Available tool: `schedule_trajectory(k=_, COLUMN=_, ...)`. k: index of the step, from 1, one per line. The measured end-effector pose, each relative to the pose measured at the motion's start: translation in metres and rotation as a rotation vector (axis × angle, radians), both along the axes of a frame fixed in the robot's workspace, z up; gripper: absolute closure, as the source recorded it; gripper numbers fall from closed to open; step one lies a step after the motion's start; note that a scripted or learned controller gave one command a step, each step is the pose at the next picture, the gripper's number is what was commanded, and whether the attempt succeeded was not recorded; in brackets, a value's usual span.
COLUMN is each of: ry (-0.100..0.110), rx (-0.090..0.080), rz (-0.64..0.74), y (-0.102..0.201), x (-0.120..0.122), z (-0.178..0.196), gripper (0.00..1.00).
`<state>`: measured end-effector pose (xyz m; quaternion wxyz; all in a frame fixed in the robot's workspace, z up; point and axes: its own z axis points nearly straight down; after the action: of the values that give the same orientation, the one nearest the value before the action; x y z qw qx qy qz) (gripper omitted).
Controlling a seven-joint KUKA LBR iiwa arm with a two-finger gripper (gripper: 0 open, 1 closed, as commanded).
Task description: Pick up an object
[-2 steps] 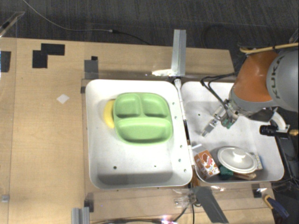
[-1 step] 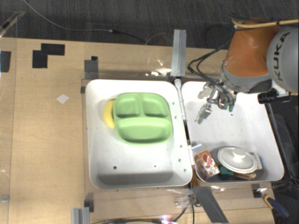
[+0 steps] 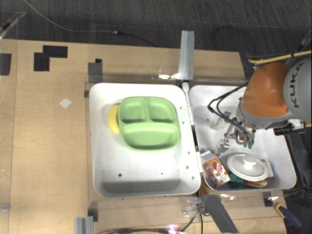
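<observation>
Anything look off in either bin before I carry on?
One oddity: in the left bin, a yellow item is mostly hidden under the green tray's left edge. The right bin's things are crowded along its near edge, under the gripper.

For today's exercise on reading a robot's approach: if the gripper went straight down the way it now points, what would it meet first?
Probably the bare floor of the right bin: the gripper hangs just above the round silver lid, which lies slightly nearer the front edge. Depth is unclear from this slanted view.

Wooden bench with two white bins.
</observation>
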<state>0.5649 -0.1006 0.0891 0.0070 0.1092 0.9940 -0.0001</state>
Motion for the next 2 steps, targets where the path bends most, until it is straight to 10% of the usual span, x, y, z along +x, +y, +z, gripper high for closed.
schedule_trajectory(k=2, ry=0.002, rx=0.005, rz=-0.278, y=0.015, x=0.083, z=-0.001, gripper=0.00)
